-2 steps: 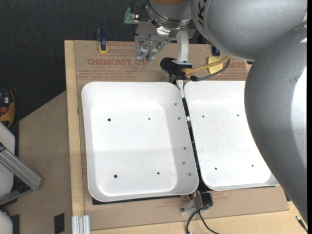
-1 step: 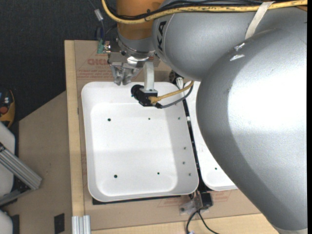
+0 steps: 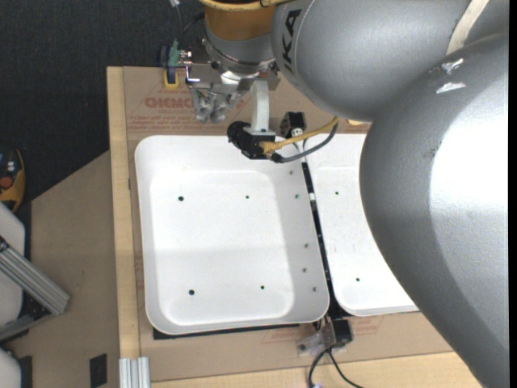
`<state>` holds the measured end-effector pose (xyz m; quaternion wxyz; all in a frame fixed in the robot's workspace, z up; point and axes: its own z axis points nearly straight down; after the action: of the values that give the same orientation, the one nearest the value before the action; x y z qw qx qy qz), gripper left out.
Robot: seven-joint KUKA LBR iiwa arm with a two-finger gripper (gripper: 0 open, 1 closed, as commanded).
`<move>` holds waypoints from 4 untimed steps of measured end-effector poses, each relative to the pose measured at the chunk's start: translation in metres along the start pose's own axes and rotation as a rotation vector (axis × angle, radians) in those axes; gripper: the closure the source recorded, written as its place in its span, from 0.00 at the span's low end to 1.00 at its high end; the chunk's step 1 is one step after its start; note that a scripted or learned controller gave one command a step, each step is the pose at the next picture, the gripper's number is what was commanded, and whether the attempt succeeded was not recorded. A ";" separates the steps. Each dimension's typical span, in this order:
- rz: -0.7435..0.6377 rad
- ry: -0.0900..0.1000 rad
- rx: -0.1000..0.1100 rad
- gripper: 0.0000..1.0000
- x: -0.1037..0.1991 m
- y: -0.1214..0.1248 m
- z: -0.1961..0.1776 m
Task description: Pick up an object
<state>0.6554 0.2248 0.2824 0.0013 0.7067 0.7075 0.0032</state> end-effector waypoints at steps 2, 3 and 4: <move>0.004 -0.002 0.001 1.00 -0.036 -0.020 -0.067; -0.001 -0.004 0.013 1.00 -0.012 0.010 0.007; 0.004 -0.002 0.000 1.00 -0.050 0.012 -0.044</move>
<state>0.6672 0.1742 0.3259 0.0020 0.7082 0.7060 0.0025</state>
